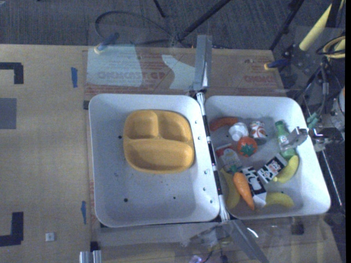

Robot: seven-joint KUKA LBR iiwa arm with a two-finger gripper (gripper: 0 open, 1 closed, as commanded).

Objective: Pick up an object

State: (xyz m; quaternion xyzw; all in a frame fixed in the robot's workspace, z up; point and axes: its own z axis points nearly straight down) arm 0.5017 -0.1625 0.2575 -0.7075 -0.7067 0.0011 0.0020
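Note:
The right bin [312, 193] holds a heap of small toys. Among them are a red sausage [223, 123], a white cup [238, 130], an orange and white can [256, 129], a tomato [247, 146], a carrot [243, 189], two bananas [289, 169] [278, 200] and black-and-white boxes [270, 170]. A green bottle [281, 130] lies near the bin's right wall. My gripper [295, 138] reaches in from the right and hangs low, right beside the green bottle and above the upper banana. Nothing shows in its grasp.
The left bin [109, 201] holds a yellow divided plate [159, 140]. A grey ridge [211, 163] separates the two bins. Tripod legs and cables stand beyond the bench at the back and right.

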